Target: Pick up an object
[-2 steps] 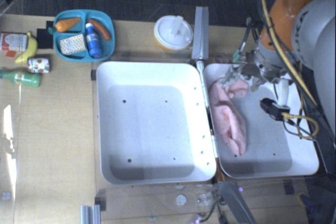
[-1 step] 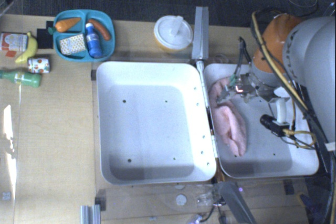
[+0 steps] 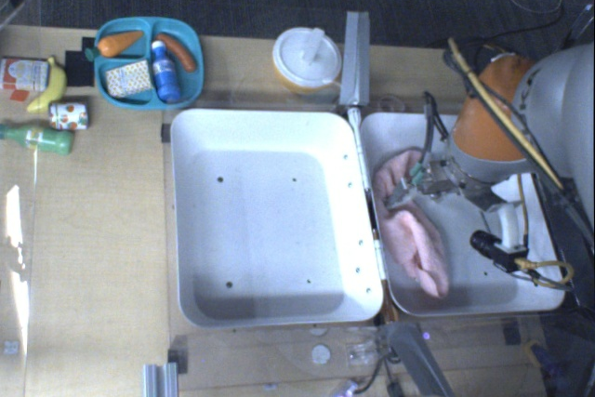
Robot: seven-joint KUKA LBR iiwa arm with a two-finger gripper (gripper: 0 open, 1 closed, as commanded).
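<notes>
Pink cloth lies in the right bin, crumpled in a long heap along the bin's left wall. We judge it light, soft and limp: no stiffness, so it will drape and stretch out when lifted. A shallow pinch may catch just one layer and slip off. Not fragile, not slick.

Best hold looks like a raised fold or the thick bunch in the lower half, going deep enough to trap several layers.

End effector sits at the cloth's upper end, at or just over the fabric. Contact is unclear from this angle, and we cannot tell if it is wide, narrow or gripping anything.

Risk: the bin wall is close on that side, so there is little room to straddle the heap.

Left bin lies alongside. Further up the surface, well apart, sit a teal divided plate with toy food and a white lidded cup.
</notes>
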